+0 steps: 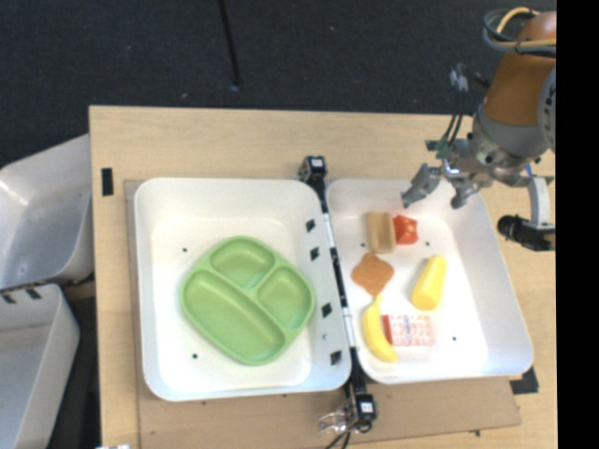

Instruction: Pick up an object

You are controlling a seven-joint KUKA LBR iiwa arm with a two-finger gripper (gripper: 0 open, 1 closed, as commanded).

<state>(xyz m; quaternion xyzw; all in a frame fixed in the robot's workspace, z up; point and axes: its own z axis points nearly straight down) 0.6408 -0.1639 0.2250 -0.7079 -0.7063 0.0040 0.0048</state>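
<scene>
Nothing is picked yet: the claw (440, 188) is spread wide and unloaded above the right bin's (487, 251) far edge, with the red block (405, 229) and tan block (379, 232) left untouched.

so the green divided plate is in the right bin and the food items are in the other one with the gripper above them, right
Not quite. The camera view shows the green plate in the left bin; the food items, like the banana, lie in the right bin, gripper above them.
</scene>
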